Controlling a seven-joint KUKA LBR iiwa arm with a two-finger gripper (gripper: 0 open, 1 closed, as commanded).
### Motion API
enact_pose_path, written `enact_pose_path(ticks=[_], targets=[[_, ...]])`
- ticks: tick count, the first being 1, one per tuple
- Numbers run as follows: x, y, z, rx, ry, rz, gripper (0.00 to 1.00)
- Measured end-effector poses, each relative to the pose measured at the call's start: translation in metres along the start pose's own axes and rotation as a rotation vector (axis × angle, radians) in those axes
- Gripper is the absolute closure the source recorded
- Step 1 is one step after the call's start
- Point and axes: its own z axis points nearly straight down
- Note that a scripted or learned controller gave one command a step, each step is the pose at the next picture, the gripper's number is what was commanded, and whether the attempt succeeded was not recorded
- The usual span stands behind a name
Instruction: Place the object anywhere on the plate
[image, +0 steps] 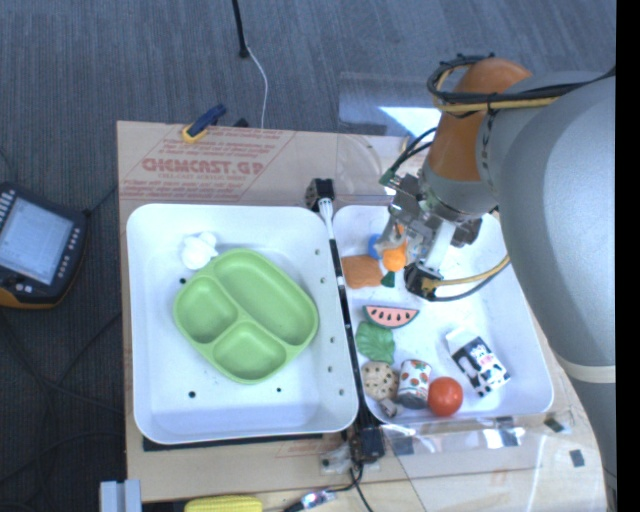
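The green three-part plate (247, 314) lies in the left bin (160, 400), with nothing on it. My gripper (402, 250) hangs over the upper left part of the right bin (525, 340). Its tip is right at a small orange toy (394, 259) with a blue piece (376, 245) beside it. The wrist hides how the tip meets the toy, so I cannot see a hold on it. An orange-brown block (361, 270) lies just left of the gripper, against the wall between the bins.
The right bin also holds a watermelon slice (390, 316), a green leaf (376, 342), a cookie (377, 380), a small cupcake-like toy (414, 376), a red tomato (445, 396) and a cow-patterned carton (478, 362). A white lump (198, 250) sits by the plate's upper left.
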Motion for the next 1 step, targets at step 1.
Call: enact_pose_path(ticks=[1], targets=[[0.0000,0.0001,-0.0001,0.000,0.000,0.000,0.00]])
